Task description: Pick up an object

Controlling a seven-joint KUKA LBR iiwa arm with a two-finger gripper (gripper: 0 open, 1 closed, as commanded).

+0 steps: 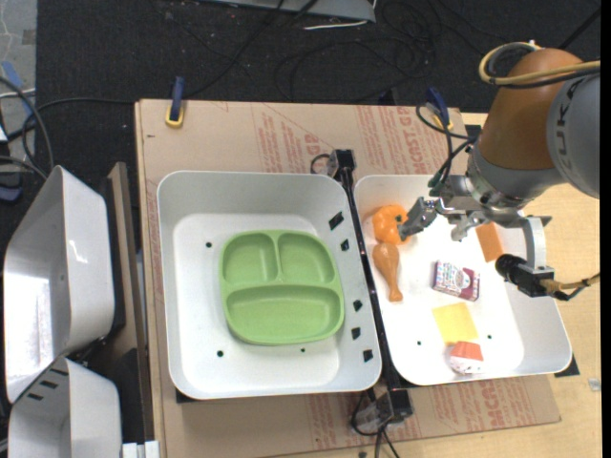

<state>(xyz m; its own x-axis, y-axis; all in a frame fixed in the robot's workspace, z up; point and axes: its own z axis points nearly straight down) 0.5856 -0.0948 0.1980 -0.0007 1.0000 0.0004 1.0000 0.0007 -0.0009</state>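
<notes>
**Arm over the right bin, nothing visibly held**

From my screen I see the gripper [441, 216] hanging over the upper part of the right bin [535, 351], the arm coming in from the right. Whether its fingers are spread or closed I cannot tell (the wrist hardware blocks them from this angle), and I see nothing between them.

Just left of the gripper sits an orange pepper [387, 222], with a tan drumstick [388, 268] touching its lower side. A purple-and-white packet [453, 280] lies near the bin's middle, a yellow block [455, 322] below it, and a red-and-white piece [466, 356] lower still. An orange block [489, 241] lies under the wrist.

The left bin [181, 351] holds a green divided plate [282, 287]. Both bins rest on the worktop [239, 132].
</notes>
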